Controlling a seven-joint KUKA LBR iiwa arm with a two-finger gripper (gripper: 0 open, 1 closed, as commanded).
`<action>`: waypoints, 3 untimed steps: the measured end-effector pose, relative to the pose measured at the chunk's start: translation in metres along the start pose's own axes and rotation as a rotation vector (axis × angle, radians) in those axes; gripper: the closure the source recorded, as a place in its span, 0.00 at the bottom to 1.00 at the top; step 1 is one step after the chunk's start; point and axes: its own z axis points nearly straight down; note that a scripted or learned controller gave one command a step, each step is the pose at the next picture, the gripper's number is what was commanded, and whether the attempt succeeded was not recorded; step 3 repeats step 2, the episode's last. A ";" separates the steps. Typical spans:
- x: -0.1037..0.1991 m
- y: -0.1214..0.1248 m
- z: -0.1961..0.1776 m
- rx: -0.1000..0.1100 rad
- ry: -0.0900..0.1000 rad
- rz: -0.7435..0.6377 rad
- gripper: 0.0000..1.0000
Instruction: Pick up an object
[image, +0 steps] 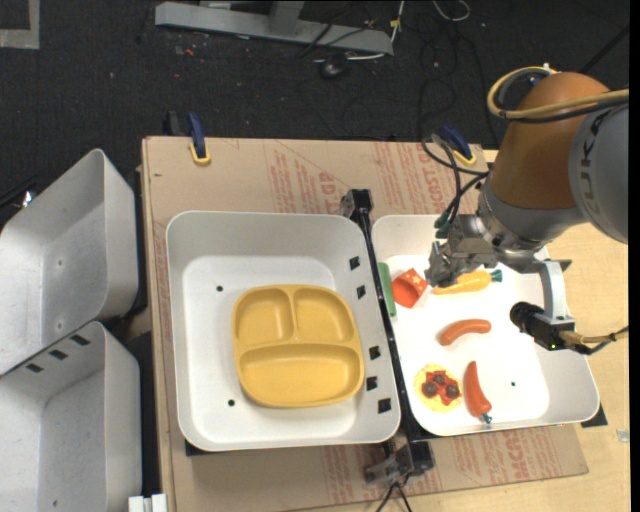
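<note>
Small red toy pepper (408, 290) with a green strip, lying at the right bin's (570, 395) left edge, centre right of frame. Gripper (447, 262) low just right of it, over a yellow-orange toy piece (468, 283); grip state impossible to tell. Lower right: two sausages (465, 331) (476, 388), a small pizza (439, 385). Left bin: yellow divided tray (297, 345).

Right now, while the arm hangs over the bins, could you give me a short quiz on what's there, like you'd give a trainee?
1. True or false: the yellow tray lies in the right bin.
2. How many sausages lie in the right bin?
3. The gripper is nearest which: A the red block, B the small pizza, C the yellow tray?

Key: 1 false, it lies in the left bin. 2 two. 3 A.
</note>
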 end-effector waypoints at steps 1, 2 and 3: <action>0.054 -0.003 -0.008 -0.001 0.000 0.000 1.00; 0.114 -0.016 -0.001 0.002 0.000 -0.002 1.00; 0.114 -0.016 -0.001 0.002 0.000 -0.002 1.00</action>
